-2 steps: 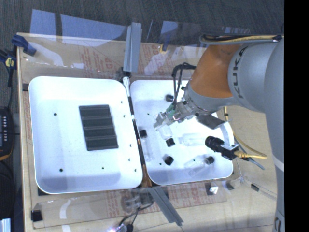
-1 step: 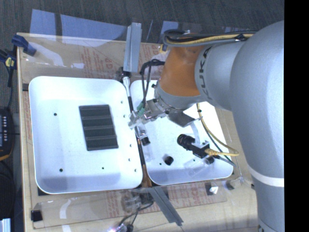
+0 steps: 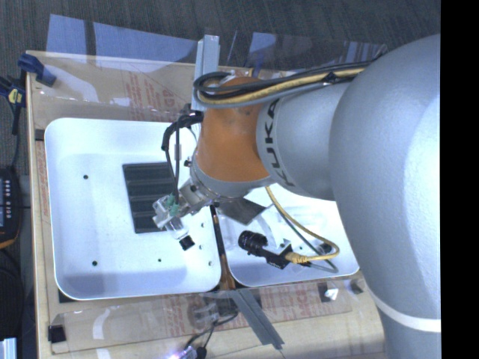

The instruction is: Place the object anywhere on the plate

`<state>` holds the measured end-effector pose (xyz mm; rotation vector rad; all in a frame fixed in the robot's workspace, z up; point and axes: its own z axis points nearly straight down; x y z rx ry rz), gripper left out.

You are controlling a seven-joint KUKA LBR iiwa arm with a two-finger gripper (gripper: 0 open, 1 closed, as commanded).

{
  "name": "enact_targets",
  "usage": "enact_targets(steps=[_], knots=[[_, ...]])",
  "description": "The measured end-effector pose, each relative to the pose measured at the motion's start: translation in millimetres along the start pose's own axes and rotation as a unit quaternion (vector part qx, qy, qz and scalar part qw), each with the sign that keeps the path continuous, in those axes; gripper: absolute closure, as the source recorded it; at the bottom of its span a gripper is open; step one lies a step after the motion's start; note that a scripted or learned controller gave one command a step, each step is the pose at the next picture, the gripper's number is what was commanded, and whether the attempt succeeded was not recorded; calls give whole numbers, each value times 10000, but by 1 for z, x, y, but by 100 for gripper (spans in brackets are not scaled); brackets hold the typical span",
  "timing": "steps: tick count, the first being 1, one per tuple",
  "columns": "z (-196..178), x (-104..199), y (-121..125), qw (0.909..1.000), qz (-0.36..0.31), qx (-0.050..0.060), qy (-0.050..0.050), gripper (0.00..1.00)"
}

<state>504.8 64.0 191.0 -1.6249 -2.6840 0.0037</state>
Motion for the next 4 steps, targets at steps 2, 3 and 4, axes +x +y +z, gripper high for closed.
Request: enact_targets(steps=[2,3,4], knots=[[38,84,26,9622,2723,9,0,100],[-4,24,-20,9731,2302,-3,3,100],[51,98,17,9533,3021,26,5,100]])
